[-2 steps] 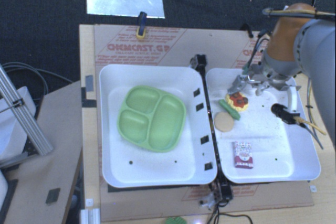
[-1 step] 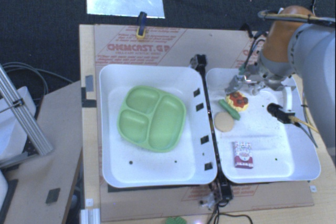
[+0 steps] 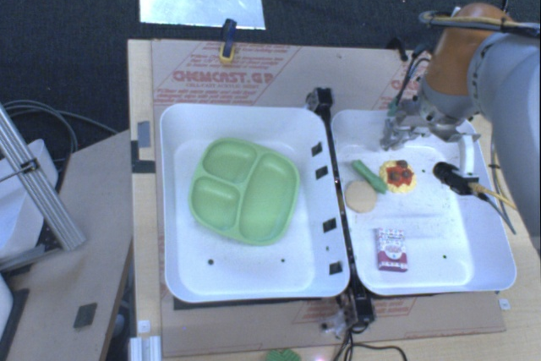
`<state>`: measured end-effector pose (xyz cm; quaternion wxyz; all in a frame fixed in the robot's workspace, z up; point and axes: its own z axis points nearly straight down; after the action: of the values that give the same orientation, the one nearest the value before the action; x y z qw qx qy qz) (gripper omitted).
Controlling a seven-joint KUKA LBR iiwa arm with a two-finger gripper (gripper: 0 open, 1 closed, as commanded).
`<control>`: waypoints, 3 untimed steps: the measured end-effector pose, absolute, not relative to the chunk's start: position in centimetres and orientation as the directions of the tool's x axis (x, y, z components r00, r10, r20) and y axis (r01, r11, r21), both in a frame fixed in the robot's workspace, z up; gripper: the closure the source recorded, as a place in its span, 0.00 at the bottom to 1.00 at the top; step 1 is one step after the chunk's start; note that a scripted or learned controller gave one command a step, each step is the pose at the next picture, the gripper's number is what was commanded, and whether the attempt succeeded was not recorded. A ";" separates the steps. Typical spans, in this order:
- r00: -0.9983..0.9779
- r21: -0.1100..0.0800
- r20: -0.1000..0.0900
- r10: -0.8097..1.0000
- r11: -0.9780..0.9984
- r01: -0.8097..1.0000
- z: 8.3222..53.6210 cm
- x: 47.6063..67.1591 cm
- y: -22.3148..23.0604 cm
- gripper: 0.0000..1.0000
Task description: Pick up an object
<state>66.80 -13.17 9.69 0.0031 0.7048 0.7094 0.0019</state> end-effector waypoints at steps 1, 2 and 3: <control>-0.007 0.007 -0.002 1.000 0.007 1.000 9.7 66.8 -13.2 0.00; 0.001 0.000 -0.001 1.000 -0.001 1.000 8.4 64.7 -15.8 0.00; 0.001 0.004 -0.002 1.000 -0.001 1.000 8.6 64.3 -19.7 0.00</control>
<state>64.33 -19.67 8.58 0.0023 0.7075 0.7067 0.0006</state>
